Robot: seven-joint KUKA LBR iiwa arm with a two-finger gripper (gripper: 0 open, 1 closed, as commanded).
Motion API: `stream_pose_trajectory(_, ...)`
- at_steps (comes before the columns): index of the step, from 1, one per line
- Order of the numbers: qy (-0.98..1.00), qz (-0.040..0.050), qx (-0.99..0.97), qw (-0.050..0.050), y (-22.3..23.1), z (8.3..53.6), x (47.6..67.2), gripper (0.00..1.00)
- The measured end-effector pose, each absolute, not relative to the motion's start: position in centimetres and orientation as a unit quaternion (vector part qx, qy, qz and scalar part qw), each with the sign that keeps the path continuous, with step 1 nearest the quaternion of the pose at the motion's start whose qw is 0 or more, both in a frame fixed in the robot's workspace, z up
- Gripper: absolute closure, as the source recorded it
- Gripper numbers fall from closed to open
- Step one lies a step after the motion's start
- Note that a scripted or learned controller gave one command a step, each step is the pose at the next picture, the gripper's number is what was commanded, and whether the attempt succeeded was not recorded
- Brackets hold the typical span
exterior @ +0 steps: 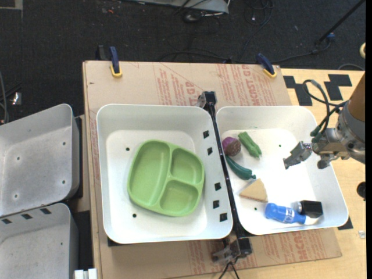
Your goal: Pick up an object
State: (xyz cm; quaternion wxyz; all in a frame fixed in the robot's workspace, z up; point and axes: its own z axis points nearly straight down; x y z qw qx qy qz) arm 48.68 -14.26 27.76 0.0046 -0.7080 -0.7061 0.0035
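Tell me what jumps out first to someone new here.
The big green divided plate lying alone in the left bin grabs the eye. Next, the small clutter in the right bin: a purple ball, green pieces, a tan wedge and a blue bottle, with the gripper above them.

We recorded two white bins point(110, 173). The left one held a light green divided plate point(165, 179). The right bin point(328, 185) held a purple ball point(232, 146), two green pieces point(250, 144) point(239, 168), a tan wedge point(254, 191), and a blue bottle point(285, 214) with a black cap point(311, 207).
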Motion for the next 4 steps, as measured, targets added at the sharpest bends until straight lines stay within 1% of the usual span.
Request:
stream_pose_trajectory(1, -0.707, 0.0003, -0.707, 0.000, -14.2, 28.3, 48.9, 0.00)
stream_pose_trajectory(2, -0.706, 0.0012, -0.708, 0.002, -14.6, 22.7, 48.0, 0.00)
stream_pose_trajectory(3, -0.707, 0.0006, -0.708, 0.001, -15.0, 18.4, 48.3, 0.00)
stream_pose_trajectory(4, -0.707, 0.0005, -0.708, 0.001, -14.7, 12.2, 48.7, 0.00)
